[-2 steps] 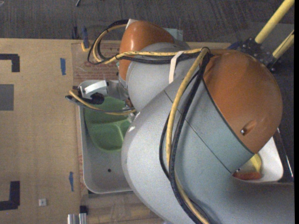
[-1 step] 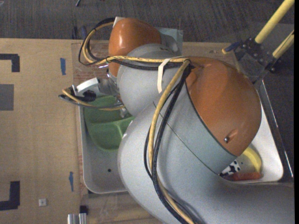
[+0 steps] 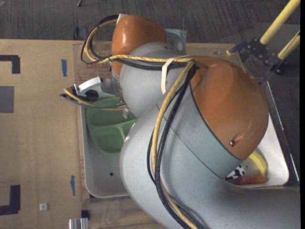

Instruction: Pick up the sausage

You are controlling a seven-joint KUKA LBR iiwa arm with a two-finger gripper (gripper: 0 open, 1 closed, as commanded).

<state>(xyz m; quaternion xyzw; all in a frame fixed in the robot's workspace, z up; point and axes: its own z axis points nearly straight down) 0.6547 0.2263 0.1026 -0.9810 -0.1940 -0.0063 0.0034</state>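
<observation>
Camera view: smooth rounded grey arm (image 3: 190,142) over glossy green bowl (image 3: 112,130); hand's state untellable.

arm (image 3: 190,142): grey, orange joints, reaches in from right | cables run along its body

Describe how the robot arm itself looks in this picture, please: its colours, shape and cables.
The arm has thick, rounded light grey segments with glossy orange caps at the joints. Black and yellow cables run along its outside, held by a pale strap, and loop near the far end.
</observation>
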